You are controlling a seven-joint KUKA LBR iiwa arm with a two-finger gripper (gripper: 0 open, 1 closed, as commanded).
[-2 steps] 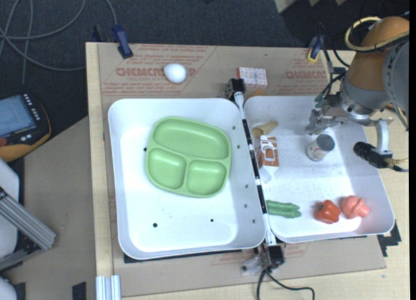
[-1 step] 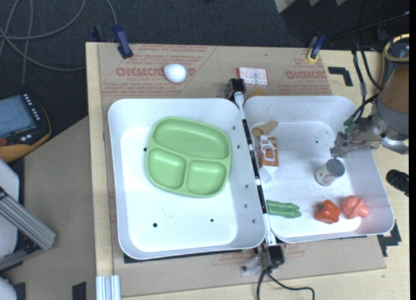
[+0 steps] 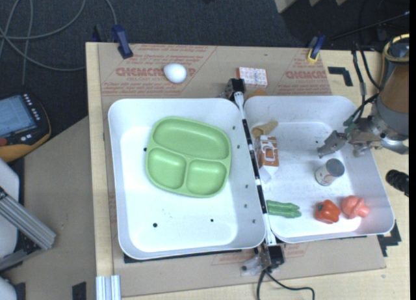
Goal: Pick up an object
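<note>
Two shallow white bins sit side by side on the surface [image 3: 97, 162]. The left bin [image 3: 130, 220] holds a green three-compartment plate [image 3: 189, 156], lying flat toward its far half. The right bin [image 3: 305, 107] holds the loose objects: a small grey cylinder [image 3: 328, 172] near the middle, a red pepper-like piece [image 3: 328, 211] and a pinkish-orange piece [image 3: 354, 207] just beside each other at the near right, a green pod-shaped piece [image 3: 283, 209] near the dividing wall, and an orange-and-white packet [image 3: 268, 152] with a tan piece [image 3: 264, 128] beyond it, both along that wall. The arm enters from the right; the hand [image 3: 339, 140] hovers over the right bin's far-right part, above and just beyond the grey cylinder. Whether its fingers are spread or pressed together cannot be told; nothing is seen between them. Outside the bins, a white egg-shaped object [image 3: 174, 72] and a small checked box [image 3: 252, 76] rest on the surface's far edge.
</note>
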